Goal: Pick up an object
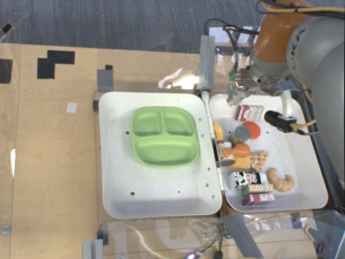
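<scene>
Light wooden bench (48, 161), black patches (54, 62) on it; grey carpet floor (118, 12) beyond.

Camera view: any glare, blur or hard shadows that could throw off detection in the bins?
Camera view: bright glare patch on the bench just behind the left bin; soft shadow along that bin's front, around the green tray; the toys in the right bin are evenly lit and sharp; the arm bulks large and slightly soft at the right.

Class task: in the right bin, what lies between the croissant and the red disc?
In the camera view, a waffle piece lies between the croissant and the red disc, on the right bin.
</scene>
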Available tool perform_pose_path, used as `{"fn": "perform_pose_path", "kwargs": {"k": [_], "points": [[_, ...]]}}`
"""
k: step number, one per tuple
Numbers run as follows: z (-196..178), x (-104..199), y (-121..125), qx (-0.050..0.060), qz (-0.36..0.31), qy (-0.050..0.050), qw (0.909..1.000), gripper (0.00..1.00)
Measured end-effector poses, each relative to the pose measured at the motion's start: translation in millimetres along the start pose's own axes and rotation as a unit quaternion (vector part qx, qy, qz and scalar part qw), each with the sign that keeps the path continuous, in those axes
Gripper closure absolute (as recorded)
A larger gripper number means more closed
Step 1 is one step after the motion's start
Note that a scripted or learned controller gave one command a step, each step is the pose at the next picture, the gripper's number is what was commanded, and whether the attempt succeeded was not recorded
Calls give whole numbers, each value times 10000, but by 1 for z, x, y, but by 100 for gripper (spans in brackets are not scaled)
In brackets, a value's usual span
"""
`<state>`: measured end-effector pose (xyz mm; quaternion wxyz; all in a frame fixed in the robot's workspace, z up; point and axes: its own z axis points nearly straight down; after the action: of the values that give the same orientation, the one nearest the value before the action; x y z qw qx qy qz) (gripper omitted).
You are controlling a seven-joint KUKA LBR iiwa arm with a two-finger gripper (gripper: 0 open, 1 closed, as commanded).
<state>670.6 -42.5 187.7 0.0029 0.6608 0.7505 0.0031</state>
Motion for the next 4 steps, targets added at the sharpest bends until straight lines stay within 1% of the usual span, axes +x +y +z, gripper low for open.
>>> {"fn": "perform_pose_path", "kwargs": {"k": [1,2,3,4], "points": [[-73,-57,-44,4,-797,-12,9968,100],[-22,-19,-97,28,922,-2,9957,100],[-33,-14,-94,16,-948,-2,9955,100],[-9,-7,-79,22,-451,1,9990,100]]}}
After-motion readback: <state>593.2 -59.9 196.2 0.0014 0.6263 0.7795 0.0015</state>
